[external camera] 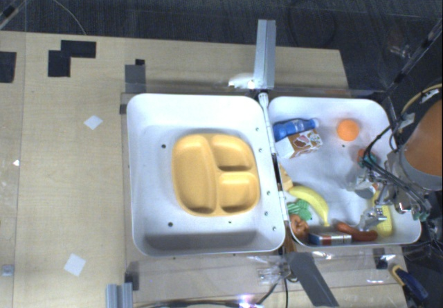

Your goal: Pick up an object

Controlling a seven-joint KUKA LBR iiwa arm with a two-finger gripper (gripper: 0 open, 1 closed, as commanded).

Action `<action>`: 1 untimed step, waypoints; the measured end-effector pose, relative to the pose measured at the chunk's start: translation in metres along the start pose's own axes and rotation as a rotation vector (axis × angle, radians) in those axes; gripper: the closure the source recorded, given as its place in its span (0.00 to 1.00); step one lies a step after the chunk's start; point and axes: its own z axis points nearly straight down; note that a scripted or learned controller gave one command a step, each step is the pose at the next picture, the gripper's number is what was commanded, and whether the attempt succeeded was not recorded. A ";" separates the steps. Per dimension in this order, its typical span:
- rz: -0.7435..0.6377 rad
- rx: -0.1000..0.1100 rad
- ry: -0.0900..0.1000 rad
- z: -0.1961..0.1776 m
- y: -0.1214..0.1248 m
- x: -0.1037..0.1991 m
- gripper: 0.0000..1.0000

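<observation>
Claw lowered into the right bin's near corner

The claw (377,216) is placed over a yellow object (385,225); its opening cannot be told, so closing is next.

Smooth matt white plastic bins (149,182), a satiny yellow plastic tray (211,174), pale wood-grain bench (62,182).

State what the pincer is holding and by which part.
Cannot be told: the pincer sits low in the right bin beside a yellow item, its grip obscured.
</observation>
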 end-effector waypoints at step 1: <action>0.061 -0.001 -0.011 0.013 0.053 -0.042 0.00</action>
